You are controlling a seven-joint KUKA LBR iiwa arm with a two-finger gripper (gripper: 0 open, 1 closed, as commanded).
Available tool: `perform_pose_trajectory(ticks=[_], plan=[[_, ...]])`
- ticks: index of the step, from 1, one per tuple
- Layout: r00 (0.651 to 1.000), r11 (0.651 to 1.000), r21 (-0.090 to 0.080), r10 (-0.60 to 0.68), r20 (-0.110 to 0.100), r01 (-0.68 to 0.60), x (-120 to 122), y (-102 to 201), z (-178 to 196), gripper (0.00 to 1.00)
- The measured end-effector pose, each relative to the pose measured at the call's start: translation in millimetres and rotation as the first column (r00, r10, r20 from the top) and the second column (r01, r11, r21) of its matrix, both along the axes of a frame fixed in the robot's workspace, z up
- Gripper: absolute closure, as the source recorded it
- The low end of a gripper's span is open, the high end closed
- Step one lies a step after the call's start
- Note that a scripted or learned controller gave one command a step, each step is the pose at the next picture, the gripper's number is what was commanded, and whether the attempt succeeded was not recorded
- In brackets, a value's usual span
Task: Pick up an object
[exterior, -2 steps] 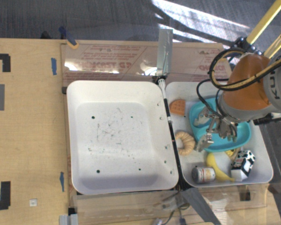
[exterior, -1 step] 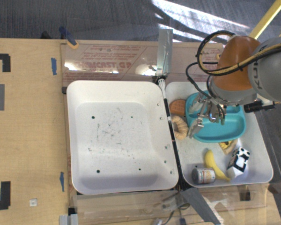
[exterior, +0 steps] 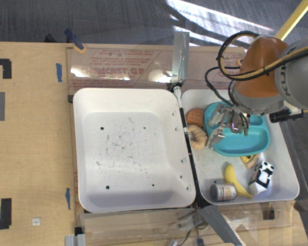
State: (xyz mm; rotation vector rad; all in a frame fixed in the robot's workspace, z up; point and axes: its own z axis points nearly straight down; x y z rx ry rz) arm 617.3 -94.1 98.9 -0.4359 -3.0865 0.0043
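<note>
My gripper [exterior: 230, 128] hangs over the right bin [exterior: 287, 168], just above a teal dish [exterior: 246, 140]. Its silver fingers [exterior: 217, 134] are spread apart, so it is open, and I see nothing between them. Left of the dish lie a brown round object [exterior: 194, 117] and a tan ring-shaped pastry [exterior: 197, 136]. Toward the bin's front are a yellow banana [exterior: 234, 179], a small can [exterior: 223, 191] on its side and a black-and-white toy [exterior: 262, 176]. A small yellow-brown piece [exterior: 250, 161] lies at the dish's front edge. The arm hides part of the dish's back.
The left bin [exterior: 87, 137] is a shallow white tray with scuff marks. A raised divider [exterior: 187, 147] separates the two bins. The grey arm with its orange band [exterior: 262, 65] and black cables comes in from the upper right.
</note>
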Motion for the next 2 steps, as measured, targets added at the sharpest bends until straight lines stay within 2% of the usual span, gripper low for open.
perform_pose_trajectory(ticks=[1,2], plan=[[0.958,0.958,0.001,-0.285,0.02,0.285,-7,75,85,1.0],[0.834,0.834,0.0,-0.551,0.024,0.551,-38,135,115,1.0]])
